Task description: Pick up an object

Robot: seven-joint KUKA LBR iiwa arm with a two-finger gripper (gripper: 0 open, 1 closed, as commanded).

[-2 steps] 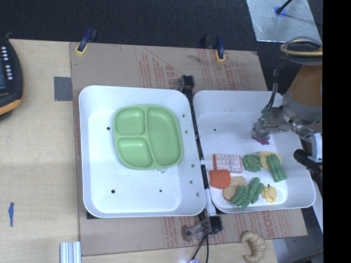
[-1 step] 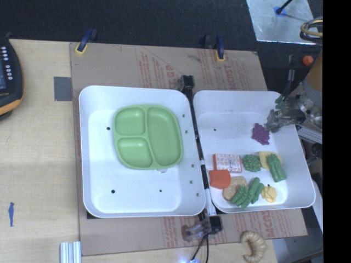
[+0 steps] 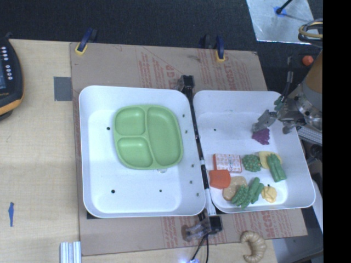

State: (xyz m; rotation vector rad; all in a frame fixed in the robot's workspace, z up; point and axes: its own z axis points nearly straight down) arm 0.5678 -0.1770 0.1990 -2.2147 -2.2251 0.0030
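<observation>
1. The pincer (image 3: pixel 272 119) hangs over the upper right part of the right bin (image 3: pixel 230 100). Its fingers are spread, with nothing between them.
2. The nearest candidate is the purple grape cluster (image 3: pixel 261 136), lying on the bin floor just below the pincer tips and slightly to their left, apparently untouched.
3. To do this well, I judge the pincer should centre over the cluster before dropping, so both fingers straddle it, not press on top.
4. The cluster is small and lumpy; a close near the bin floor would likely catch its widest part.
5. Further below the pincer sit the crowded foods: broccoli (image 3: pixel 251 162), a green pickle (image 3: pixel 276 167), a red block (image 3: pixel 220 178). Keeping to the isolated cluster avoids nudging them.
</observation>
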